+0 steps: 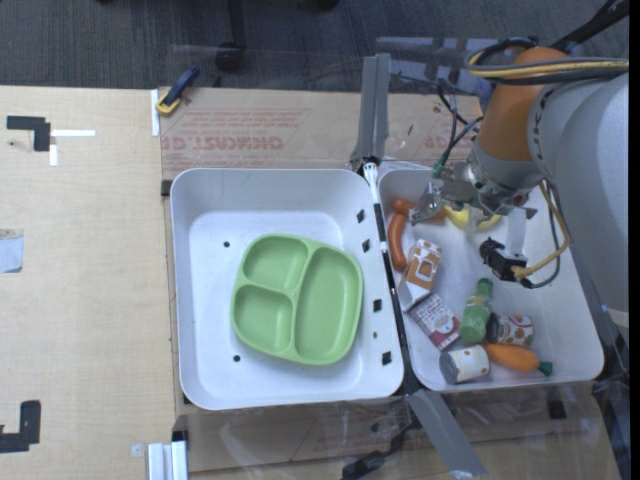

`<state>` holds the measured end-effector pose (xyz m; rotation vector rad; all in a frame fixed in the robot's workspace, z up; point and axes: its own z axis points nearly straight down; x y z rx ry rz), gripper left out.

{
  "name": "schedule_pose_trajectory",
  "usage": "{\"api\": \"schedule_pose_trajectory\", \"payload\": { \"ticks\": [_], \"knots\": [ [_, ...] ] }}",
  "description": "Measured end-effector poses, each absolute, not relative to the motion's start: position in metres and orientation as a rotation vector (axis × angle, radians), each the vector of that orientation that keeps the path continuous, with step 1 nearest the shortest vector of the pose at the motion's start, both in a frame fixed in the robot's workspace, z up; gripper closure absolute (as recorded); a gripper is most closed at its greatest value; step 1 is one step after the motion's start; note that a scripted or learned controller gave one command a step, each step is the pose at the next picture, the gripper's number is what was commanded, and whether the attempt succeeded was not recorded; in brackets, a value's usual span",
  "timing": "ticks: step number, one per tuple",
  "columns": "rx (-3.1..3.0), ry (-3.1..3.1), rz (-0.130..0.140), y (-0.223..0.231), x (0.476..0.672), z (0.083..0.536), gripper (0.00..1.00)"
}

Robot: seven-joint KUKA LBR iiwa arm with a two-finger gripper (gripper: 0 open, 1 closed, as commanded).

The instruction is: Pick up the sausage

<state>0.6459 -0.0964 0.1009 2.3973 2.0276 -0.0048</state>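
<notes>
While the pincer (440, 204) hovers, its state unclear, drop it straight onto the long orange sausage (397, 240), clear of the small orange carton (423, 264).

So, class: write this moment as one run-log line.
task: pick up sausage | gripper: over right bin's far end | sausage: lying by left wall, not held | tray: left bin
</notes>
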Motion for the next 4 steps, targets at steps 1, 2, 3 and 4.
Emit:
{"api": "schedule_pose_trajectory", "payload": {
  "ticks": [1, 2, 3, 4],
  "knots": [
    [2.372, 2.069, -0.013, -0.0991, 0.6566, 0.0901, 0.0],
    [2.371, 2.069, -0.013, -0.0991, 0.6566, 0.0901, 0.0],
    [2.371, 2.069, -0.012, -0.0991, 0.6566, 0.0901, 0.0],
    [2.371, 2.069, -0.012, -0.0991, 0.6566, 0.0901, 0.0]
  ]
}}
